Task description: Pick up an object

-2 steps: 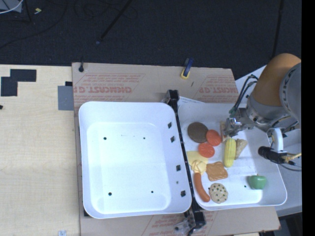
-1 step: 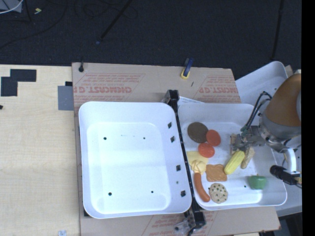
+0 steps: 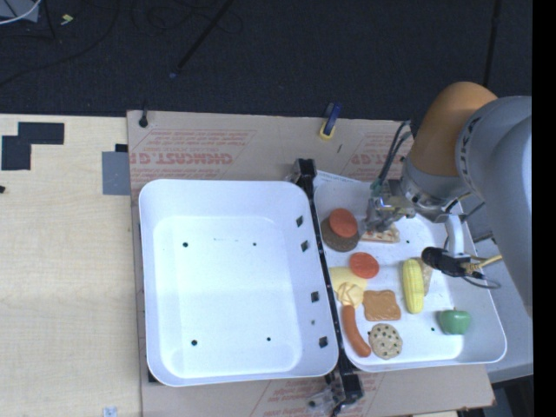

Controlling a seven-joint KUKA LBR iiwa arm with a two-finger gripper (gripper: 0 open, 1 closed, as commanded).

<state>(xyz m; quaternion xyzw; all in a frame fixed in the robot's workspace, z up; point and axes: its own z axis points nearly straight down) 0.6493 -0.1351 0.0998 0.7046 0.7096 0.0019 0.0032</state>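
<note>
Camera view: looking down on both bins at a slant.
Arm [image 3: 486, 155]: reaches in from the right over the far end of the right bin [image 3: 483, 341].
Gripper [image 3: 380, 214]: low over the right bin's far left part, just above a pale wedge [image 3: 383, 234].
Gripper state: cannot tell how far open it is, or whether it has hold of anything.
Pale wedge: lies on the bin floor right under the gripper, just beside the brown disc.
Brown disc [image 3: 339, 237]: near the bin's left wall, with an orange lump on top.
Red slice [image 3: 364, 265]: nearer the camera than the wedge.
Corn cob [image 3: 413, 285]: right of the red slice.
Toast [image 3: 381, 305]: between the red slice and the cookie [image 3: 385, 340].
Sausage [image 3: 352, 330]: left of the cookie.
Green piece [image 3: 453, 321]: apart, near the right wall.
Left bin [image 3: 226, 294]: touching the right bin's left side.
</note>
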